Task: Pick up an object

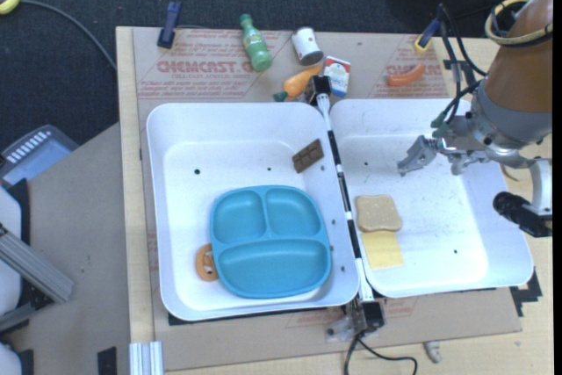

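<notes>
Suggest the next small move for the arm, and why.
Probably move the gripper toward the bread slice and descend. It hangs over bare floor of the right bin with nothing between its fingers; the bread lies alone, beside the cheese slice.

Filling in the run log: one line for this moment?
gripper: over right white bin, holding nothing | tan bread slice, yellow cheese square: lying untouched

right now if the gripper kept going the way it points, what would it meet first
The gripper points left and slightly down over the right bin. It would probably meet that bin's bare white floor first, short of the bread slice; depth is unclear from this one view.
</notes>
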`<state>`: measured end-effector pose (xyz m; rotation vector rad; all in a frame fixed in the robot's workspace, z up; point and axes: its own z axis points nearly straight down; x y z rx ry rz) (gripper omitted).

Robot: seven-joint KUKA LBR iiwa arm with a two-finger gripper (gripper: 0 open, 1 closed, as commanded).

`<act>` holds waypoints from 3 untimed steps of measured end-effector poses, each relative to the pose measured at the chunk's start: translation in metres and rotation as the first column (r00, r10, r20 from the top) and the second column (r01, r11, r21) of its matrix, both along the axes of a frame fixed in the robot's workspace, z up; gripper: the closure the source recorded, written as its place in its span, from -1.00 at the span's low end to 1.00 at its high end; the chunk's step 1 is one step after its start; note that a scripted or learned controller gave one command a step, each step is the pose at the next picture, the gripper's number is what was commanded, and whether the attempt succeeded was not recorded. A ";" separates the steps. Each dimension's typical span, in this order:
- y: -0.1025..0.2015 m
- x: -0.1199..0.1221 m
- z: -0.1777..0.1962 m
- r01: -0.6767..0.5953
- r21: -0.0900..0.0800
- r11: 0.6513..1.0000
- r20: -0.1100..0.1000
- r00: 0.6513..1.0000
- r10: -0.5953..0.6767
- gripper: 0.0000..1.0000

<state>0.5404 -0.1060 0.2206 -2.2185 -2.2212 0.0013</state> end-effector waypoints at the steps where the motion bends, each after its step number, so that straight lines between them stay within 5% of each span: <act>1: 0.003 -0.010 -0.134 0.001 -0.002 1.000 0.005 1.000 -0.001 -1.00; 2: 0.013 -0.017 -0.134 0.003 -0.002 1.000 0.008 1.000 -0.003 -1.00; 3: -0.084 0.053 -0.134 0.003 -0.004 1.000 0.006 1.000 -0.003 -1.00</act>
